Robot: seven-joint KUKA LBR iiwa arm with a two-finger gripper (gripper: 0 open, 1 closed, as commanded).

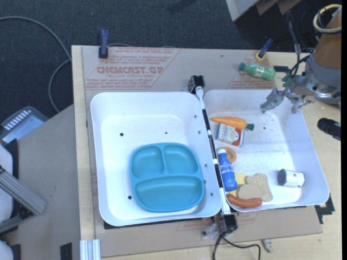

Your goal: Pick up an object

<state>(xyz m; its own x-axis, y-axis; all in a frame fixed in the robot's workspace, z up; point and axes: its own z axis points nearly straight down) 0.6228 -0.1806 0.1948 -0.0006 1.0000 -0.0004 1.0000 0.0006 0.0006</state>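
You saw the blue tray [165,176] in the left bin [108,118], well apart from the gripper [282,99], whose spread fingers [269,103] held nothing. The carrot [232,122] lay in the right bin [303,145], near those fingers, toward the divider.

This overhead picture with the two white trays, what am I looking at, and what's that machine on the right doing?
A fixed camera looks down at a slant on a bench. The robot arm reaches in from the right; its gripper, open and holding nothing, hovers over the far corner of the right bin. That bin holds a toy carrot, a small carton, a blue tube, a sausage, a bread slice and a white cylinder. The left bin holds a blue divided plate.
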